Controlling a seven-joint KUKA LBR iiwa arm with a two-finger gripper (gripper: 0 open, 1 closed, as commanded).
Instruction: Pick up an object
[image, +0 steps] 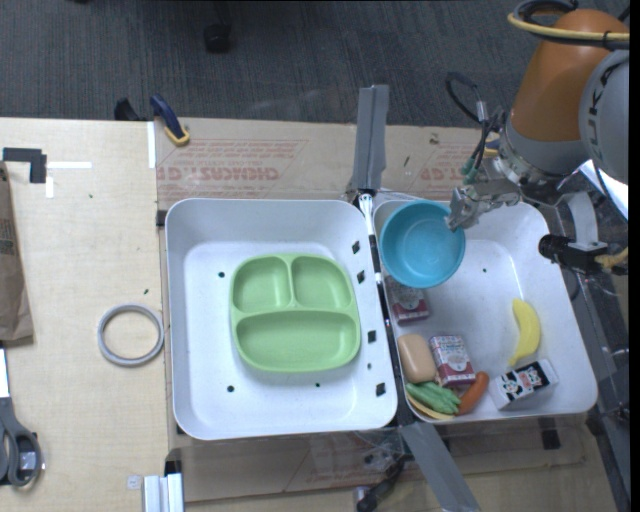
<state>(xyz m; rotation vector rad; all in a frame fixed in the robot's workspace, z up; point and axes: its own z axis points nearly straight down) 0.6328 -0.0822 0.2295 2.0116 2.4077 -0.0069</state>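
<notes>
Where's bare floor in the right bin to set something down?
Right bin: bare patch between the round blue plastic bowl and yellow banana, right of centre. Its front-left corner is crowded: tan bun, red carton, carrot.

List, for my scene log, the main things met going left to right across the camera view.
Tape ring → green divided plate → blue bowl → banana.
</notes>
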